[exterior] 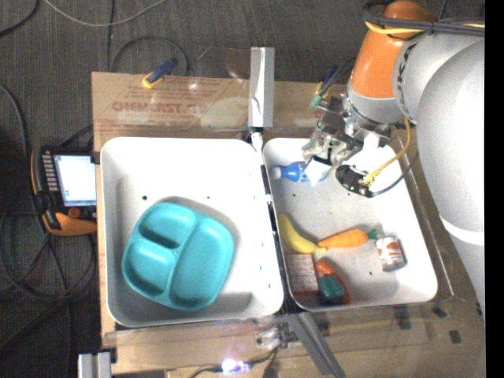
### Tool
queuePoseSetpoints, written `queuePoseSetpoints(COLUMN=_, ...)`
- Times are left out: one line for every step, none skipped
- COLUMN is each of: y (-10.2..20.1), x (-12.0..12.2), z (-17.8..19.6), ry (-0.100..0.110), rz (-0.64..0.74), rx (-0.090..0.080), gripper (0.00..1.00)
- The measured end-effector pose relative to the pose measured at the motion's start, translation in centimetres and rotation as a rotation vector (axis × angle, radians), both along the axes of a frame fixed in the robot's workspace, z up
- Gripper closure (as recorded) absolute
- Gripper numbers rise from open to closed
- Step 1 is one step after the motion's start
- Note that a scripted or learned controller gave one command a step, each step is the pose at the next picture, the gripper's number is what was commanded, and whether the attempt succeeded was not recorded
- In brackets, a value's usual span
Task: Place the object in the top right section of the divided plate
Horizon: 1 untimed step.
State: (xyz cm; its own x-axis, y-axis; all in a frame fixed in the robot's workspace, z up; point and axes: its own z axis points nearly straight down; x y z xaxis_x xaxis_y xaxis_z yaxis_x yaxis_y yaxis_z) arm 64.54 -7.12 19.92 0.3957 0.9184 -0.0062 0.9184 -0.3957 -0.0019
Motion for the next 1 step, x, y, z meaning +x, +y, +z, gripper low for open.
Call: queuePoseSetpoints(y=6.93, x=-4.1, z=4.78, ry=0.0, rz=0.338, rx=0.006, gripper=1.0)
